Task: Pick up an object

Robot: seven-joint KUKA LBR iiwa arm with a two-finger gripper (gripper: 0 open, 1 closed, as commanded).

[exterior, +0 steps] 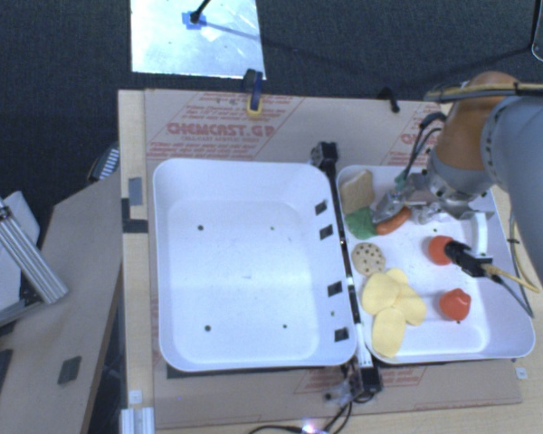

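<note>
Your arm (502,143) is down over the far end of the right bin (511,337), and the jaws (405,204) sit right at the cluster there: a carrot (394,223) lying beside a green piece (360,222), with a tan wedge (357,189) just behind them. You cannot tell from this angle whether the jaws are open or closed, and nothing shows clearly between them, so don't count anything as held.

By the look of it you're at the grasp step, with the carrot as the likely target; it touches or nearly touches the tool's tip.

Elsewhere in that bin you have a cookie (369,258), yellow chips (391,310), and two red pieces (440,249) (454,305) nearer you. The left bin (176,174) carries no toys.

Next you'd need a firm close on the carrot, then a straight lift. Watch that the green piece doesn't get pinched along with it, and check for the carrot rising off the bin floor before calling it a pick.
</note>
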